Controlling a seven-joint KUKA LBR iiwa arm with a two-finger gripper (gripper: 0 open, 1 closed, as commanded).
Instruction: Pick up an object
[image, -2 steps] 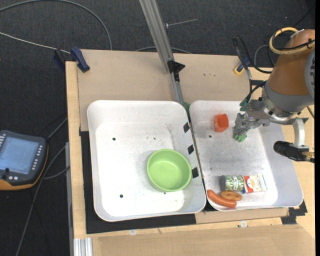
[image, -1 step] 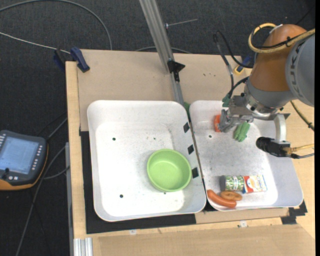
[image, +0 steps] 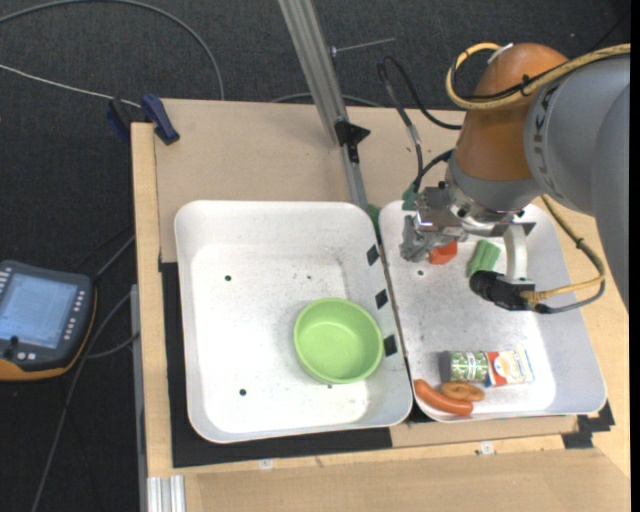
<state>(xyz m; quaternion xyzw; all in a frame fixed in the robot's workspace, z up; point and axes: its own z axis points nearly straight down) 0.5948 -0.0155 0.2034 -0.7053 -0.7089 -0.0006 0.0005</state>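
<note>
My gripper (image: 422, 240) hangs low over the back left part of the right bin (image: 560, 330), under the grey and orange arm. A small orange-red object (image: 444, 252) lies right beside it, partly hidden by the gripper; whether the two touch cannot be made out. A green block (image: 484, 256) lies just to the right of that, next to a black cable fitting (image: 497, 288). At the bin's front lie a green and white carton (image: 488, 367) and a red sausage-shaped toy (image: 444, 398).
A green bowl (image: 338, 340) sits in the front right of the left bin (image: 230, 300). A metal post (image: 325, 90) rises behind the bins. A handheld control pendant (image: 40, 315) lies off the bench at the left.
</note>
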